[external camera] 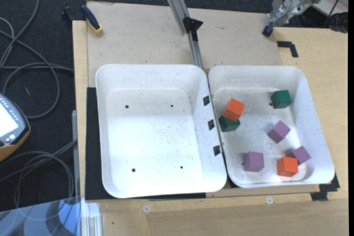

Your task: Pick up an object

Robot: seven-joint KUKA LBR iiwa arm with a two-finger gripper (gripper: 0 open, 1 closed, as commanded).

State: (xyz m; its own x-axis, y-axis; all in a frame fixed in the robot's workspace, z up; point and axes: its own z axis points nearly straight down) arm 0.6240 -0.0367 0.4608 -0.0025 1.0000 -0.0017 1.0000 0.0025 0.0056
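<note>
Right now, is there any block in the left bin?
No, all the blocks, such as the orange block, lie in the right bin; the left bin holds none.

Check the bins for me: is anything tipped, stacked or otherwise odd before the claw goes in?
One thing: in the right bin, an orange block sits tilted on top of a green block near the left wall, rather than flat on the floor. The other blocks lie apart, each on its own. The claw hangs beyond the bins.

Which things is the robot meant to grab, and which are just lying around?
For the job: gripper; orange blocks; green blocks; purple blocks; right bin.

Just lying about: left bin; cables; clamp.
</note>
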